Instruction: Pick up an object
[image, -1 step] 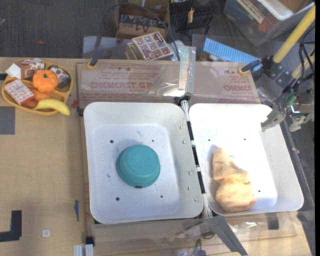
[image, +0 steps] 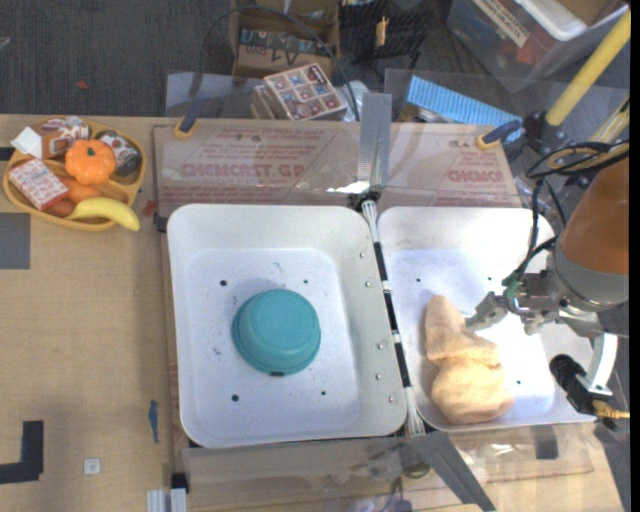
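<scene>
Camera view. Looked down on two shallow white bins side by side: left bin (image: 180, 300) and right bin (image: 450, 218), meeting along a raised seam at the middle. Rounded rims and smooth, hard-looking walls on both, with small dark dots on the floors.

In the left bin, lay a teal bowl (image: 277, 332), round, smooth and upside down, near the middle of the floor. Bare white floor on every side of it, well apart from all four walls.

In the right bin, lay a tan lump (image: 460, 365), soft-looking and uneven, in two bulges, pale brown like bread or plush. Rested against the left part of that bin, close to the seam and near the front wall. Open floor behind it and to its right.

Reached in from the right, the grey arm (image: 600, 240) with its orange band. Hung over the right bin with the gripper (image: 480, 316) just beside the upper right edge of the tan lump. Could not tell whether touching it, nor whether the gripper was spread or pressed together.

Beyond the bins, stood cardboard flaps (image: 260, 165), flat and printed. At far left, sat a yellow dish (image: 30, 200) of toy food on the bench.
</scene>
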